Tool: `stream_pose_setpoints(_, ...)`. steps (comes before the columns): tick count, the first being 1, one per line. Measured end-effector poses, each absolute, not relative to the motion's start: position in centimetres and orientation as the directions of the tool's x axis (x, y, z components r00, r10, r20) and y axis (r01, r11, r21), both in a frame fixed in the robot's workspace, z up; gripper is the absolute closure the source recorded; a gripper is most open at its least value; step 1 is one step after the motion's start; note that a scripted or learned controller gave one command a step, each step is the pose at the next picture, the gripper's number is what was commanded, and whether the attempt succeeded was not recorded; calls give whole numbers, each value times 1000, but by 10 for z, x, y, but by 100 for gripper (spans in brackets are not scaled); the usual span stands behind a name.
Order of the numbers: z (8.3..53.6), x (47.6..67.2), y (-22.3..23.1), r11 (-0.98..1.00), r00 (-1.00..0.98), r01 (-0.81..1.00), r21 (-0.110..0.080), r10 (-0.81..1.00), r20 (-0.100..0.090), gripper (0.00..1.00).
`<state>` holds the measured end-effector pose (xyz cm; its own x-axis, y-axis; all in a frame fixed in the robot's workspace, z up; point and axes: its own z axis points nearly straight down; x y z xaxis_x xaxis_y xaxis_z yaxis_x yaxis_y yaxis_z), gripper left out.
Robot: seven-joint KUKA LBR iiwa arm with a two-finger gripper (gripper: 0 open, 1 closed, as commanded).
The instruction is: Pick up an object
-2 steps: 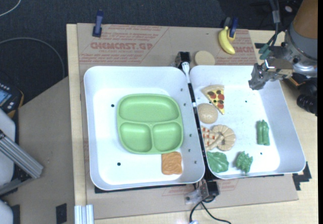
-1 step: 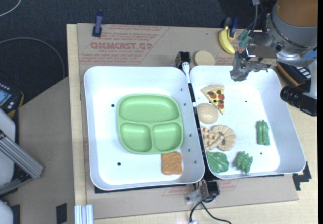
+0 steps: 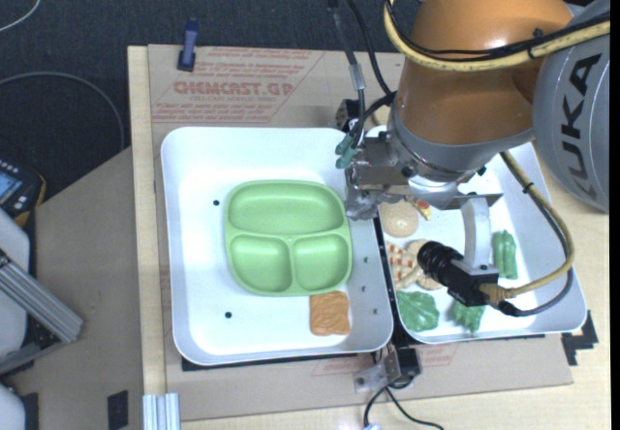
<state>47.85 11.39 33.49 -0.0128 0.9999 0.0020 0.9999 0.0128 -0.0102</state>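
Bins stand side by side on the tabletop. The left bin (image 3: 184, 225) holds a green divided plate (image 3: 288, 236), its long side running across the view, and an orange-brown slab (image 3: 329, 314) just below the plate's right corner. The claw (image 3: 380, 188) hangs over the wall between the bins, beside the plate's upper right corner. The wrist hides it from above, so whether it is wide or narrow cannot be told, and nothing is seen held. In the right bin (image 3: 539, 225), a pale round piece (image 3: 398, 220) lies just below and right of the claw. It is likely the nearest pick, needing a small shift rightward. A checkered piece (image 3: 407, 263), a leafy green piece (image 3: 418, 310) and a green stalk (image 3: 504, 252) lie farther off.
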Motion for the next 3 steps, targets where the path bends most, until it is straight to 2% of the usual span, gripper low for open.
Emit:
stream_pose_setpoints(1,321,479,37,-8,8,1000,-5,1000,-1,100)
stream_pose_setpoints(2,359,480,99,3,-3,1000,3,1000,1,100)
stream_pose_setpoints(3,331,479,40,-5,5,1000,-5,1000,0,100)
